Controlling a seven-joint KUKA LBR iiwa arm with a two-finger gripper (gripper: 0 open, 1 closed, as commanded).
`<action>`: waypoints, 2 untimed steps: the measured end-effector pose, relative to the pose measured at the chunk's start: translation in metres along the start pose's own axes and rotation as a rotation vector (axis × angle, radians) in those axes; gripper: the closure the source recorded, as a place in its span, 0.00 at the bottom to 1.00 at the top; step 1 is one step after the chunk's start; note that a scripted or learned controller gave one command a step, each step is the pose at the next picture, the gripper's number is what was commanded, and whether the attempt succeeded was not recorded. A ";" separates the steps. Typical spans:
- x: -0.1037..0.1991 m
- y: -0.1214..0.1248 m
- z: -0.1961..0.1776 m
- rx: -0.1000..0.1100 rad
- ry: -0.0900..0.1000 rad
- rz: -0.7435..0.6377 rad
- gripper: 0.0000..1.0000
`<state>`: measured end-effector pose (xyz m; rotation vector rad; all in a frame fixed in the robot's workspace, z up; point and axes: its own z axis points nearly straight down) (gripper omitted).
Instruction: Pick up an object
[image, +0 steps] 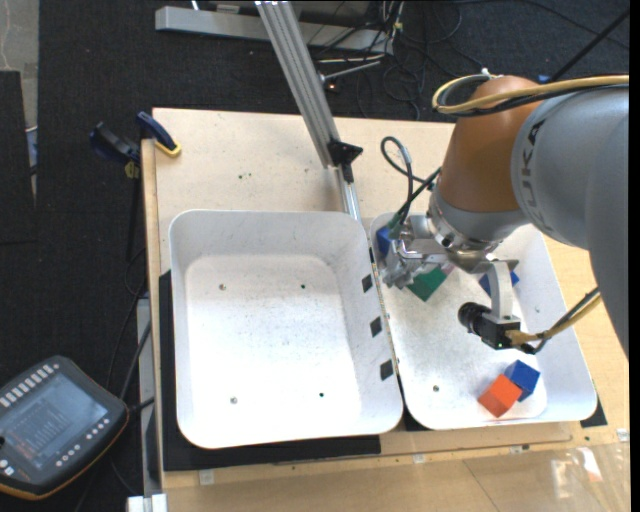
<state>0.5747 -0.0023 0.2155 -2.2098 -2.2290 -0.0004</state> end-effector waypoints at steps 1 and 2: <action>0.048 -0.007 -0.015 -0.004 0.000 0.000 1.00; 0.092 -0.016 -0.019 -0.002 0.000 0.001 1.00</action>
